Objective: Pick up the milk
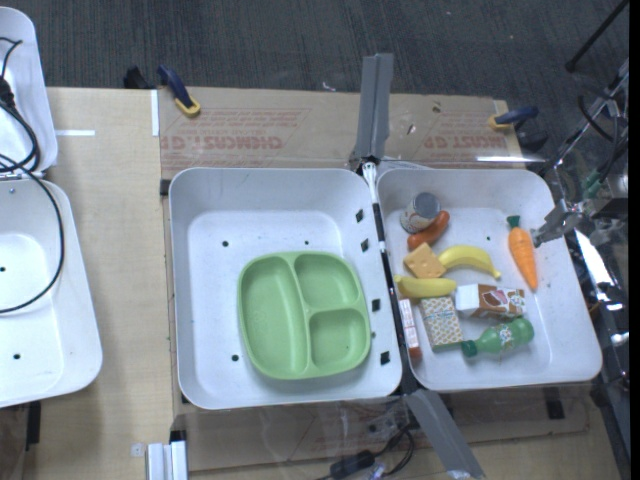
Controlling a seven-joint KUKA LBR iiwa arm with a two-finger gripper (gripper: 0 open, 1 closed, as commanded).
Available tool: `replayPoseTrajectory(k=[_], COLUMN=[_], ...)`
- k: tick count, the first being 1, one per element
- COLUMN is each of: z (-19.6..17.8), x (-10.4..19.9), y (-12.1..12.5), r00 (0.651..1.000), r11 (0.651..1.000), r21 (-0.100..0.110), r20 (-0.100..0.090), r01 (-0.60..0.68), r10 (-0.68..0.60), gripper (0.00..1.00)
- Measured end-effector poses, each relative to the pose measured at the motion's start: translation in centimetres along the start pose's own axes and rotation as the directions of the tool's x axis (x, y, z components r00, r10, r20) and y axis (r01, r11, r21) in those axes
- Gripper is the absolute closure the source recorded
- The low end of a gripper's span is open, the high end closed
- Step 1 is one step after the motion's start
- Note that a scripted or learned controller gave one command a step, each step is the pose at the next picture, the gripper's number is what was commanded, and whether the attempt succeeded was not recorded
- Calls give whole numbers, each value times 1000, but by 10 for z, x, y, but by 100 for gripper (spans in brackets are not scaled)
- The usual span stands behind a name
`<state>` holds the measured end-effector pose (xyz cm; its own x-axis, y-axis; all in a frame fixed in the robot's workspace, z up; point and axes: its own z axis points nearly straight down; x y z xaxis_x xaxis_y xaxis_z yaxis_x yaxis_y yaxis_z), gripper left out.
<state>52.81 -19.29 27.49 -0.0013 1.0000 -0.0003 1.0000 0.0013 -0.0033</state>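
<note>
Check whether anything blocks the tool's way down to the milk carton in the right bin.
Nothing lies on top of the milk carton. It is crowded, though: the green bottle lies just in front of it, a cracker box at its left end, and a banana just behind it.

I see a pale green divided plate (304, 314) in a white bin (200, 268). The carrot (523, 254) is orange with a green top, the banana (468, 259) yellow, the milk carton (490, 300) white and brown.
</note>
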Motion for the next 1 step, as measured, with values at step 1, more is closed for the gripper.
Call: replayPoseTrajectory(k=[1], z=[132], x=[57], y=[-22], r00=[1000], r11=[1000], r21=[0], r20=[-1], r01=[18], r10=[-18], gripper=[0])
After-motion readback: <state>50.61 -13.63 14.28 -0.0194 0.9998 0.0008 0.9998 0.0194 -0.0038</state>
